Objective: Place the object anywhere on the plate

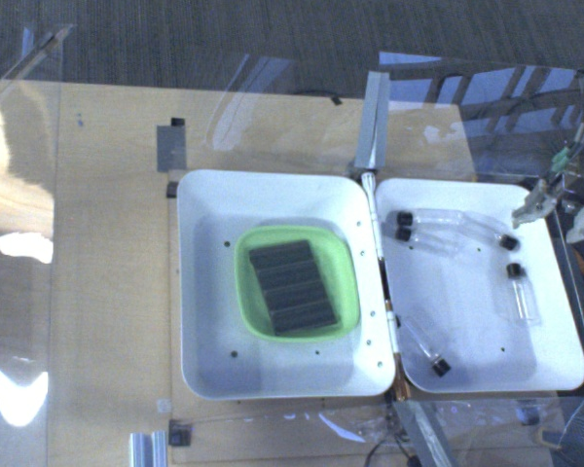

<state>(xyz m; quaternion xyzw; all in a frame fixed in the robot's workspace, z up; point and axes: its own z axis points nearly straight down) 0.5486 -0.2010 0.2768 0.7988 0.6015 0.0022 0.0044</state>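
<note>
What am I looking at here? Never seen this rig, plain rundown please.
One fixed camera looks down at a slant on a wooden bench with two shallow white bins. The left bin holds a green plate with a dark ribbed block lying on it. The right bin holds several clear tubes with black caps, such as one near its top left. The robot arm's gripper reaches in at the right bin's upper right edge; too small to tell whether it holds anything.

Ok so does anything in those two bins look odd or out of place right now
Nothing looks spilled or broken. The clear tubes with black caps lie scattered at different angles in the right bin. The green plate in the left bin already holds a dark ribbed block, lying tilted.
</note>
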